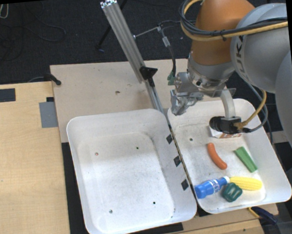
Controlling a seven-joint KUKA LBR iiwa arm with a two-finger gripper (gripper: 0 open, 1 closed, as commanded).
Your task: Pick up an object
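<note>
While the gripper point(180, 106), finger state unclear, hangs over the right bin's point(278, 188) far-left corner, the orange sausage point(216, 156) lies well apart.

White bins point(79, 127) side by side, the left one speckled dark. In the right one: an orange sausage point(217, 155), a green stick point(245, 159), a yellow corn cob point(246, 183), a blue bottle point(211, 187), a dark teal piece point(232, 192). Grey arm point(262, 39), orange band point(220, 12).

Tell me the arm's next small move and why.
Probably bring the hand toward the camera and lower it over the orange sausage: the hand hangs at the right bin's far edge, while the objects lie nearer, and the sausage lies apart from the rest.
</note>
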